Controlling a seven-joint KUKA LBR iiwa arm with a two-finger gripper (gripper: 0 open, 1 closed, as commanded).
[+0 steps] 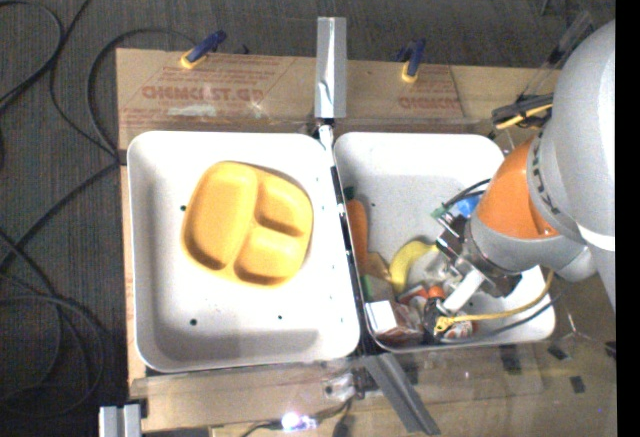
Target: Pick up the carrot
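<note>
The carrot point(356, 225) is an orange, elongated piece lying along the left wall of the right bin point(420, 160), about halfway down. My gripper point(440, 303) is lowered into the clutter at the front of that bin. It sits to the right of the carrot and nearer the front edge, apart from it. The grey arm with its orange band point(505, 200) comes in from the right and hides part of the bin's right side.
A yellow banana-shaped item point(408, 260) lies just left of the gripper. Small mixed items point(400, 315) crowd the right bin's front. The left bin point(160, 325) holds a yellow divided plate point(248, 223). A metal divider point(330, 75) stands between the bins at the back.
</note>
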